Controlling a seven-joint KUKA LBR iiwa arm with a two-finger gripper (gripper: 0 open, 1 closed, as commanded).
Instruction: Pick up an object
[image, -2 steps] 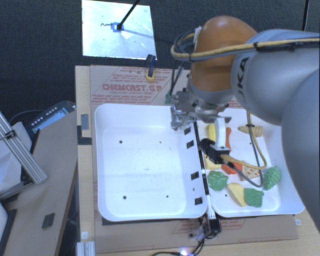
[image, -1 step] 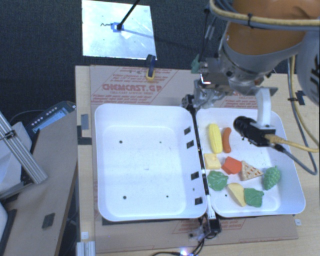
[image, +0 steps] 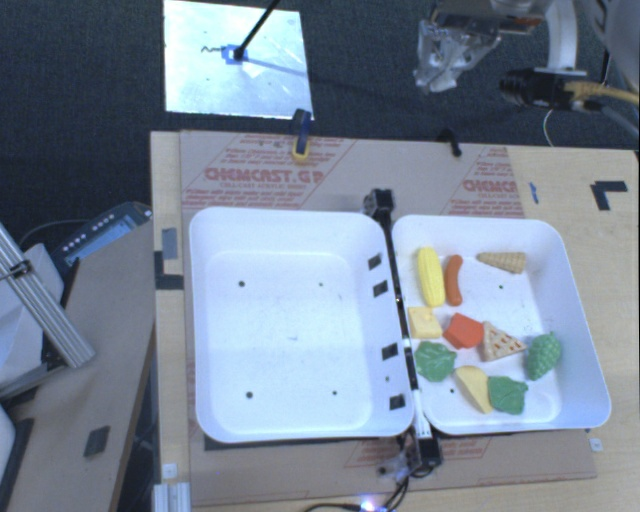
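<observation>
My gripper hangs beyond the bins, grip state indeterminable; I should descend vertically over the isolated cone, clear of the wall.

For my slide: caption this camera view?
Tool hovers beyond the bench; toy foods sit in the right bin.

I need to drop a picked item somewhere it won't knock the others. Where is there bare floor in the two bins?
The left bin is bare floor wall to wall. In the right bin, toys crowd the middle and near half, from the corn to the broccoli; bare strips remain along the far wall and the right wall beyond the cone.
</observation>
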